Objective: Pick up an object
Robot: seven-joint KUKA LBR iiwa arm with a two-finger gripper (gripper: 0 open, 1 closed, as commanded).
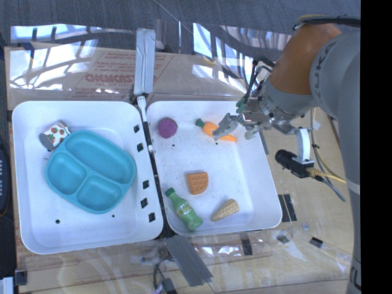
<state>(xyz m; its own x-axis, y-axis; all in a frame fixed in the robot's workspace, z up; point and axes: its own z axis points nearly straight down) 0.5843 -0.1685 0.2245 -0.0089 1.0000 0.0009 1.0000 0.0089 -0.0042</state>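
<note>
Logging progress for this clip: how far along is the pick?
Done: the tool has reached the right bin, at the carrot. In hand: nothing visibly lifted; the carrot lies on the bin floor. Left: grasping and raising an object.

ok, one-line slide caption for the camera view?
Gripper over toy carrot in right bin; blue divided plate in left bin.
</note>
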